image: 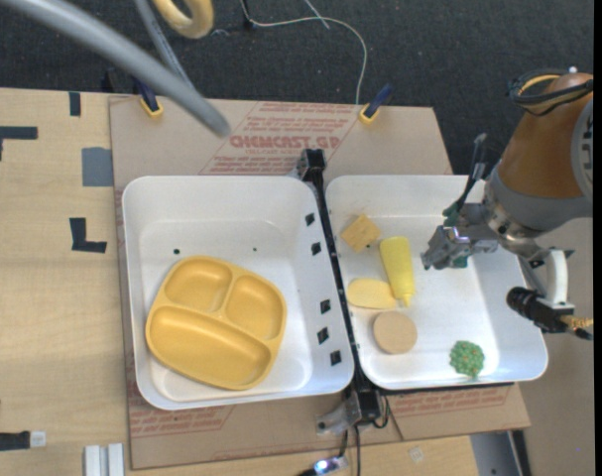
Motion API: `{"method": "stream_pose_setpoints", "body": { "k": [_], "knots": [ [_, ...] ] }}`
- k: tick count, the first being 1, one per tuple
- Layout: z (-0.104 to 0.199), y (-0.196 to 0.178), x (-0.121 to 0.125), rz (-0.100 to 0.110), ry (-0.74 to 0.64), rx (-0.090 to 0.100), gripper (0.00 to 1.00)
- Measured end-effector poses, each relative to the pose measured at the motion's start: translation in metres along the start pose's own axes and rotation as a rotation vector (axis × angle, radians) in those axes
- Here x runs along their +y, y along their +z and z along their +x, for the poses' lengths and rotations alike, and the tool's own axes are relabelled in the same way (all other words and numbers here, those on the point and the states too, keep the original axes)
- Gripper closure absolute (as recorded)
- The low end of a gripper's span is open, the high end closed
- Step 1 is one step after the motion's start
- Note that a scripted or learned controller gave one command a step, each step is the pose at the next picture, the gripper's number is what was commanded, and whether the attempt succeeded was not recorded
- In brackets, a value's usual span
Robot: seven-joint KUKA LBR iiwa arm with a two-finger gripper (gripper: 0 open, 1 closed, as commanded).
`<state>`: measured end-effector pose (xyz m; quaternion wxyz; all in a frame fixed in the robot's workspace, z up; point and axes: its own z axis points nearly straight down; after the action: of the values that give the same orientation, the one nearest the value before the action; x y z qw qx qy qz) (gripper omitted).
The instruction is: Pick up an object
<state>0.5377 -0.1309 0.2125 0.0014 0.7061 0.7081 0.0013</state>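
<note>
The right bin (499, 296) holds a yellow corn-like piece (398, 268), a pale yellow oval piece (371, 293), a tan wedge (359, 232), a round tan disc (394, 332) and a green broccoli piece (466, 358). My gripper (446, 250) hangs over the right bin's middle, just right of the yellow corn-like piece, coming in from the grey and orange arm (543, 157) at the right. Nothing shows between its fingers.
The left bin (142, 206) holds a yellow divided plate (216, 320). A black divider (325, 266) runs between the bins. A grey pole (102, 38) crosses the upper left. Cardboard (281, 137) lies under the bins.
</note>
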Motion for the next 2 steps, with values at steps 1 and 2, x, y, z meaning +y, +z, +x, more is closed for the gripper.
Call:
{"method": "stream_pose_setpoints", "body": {
  "k": [1, 2],
  "knots": [
    [0.001, -0.031, 0.001, 0.001, 0.001, 0.000, 1.00],
    [0.050, -0.021, 0.015, 0.005, -0.003, 0.001, 1.00]
  ]
}}
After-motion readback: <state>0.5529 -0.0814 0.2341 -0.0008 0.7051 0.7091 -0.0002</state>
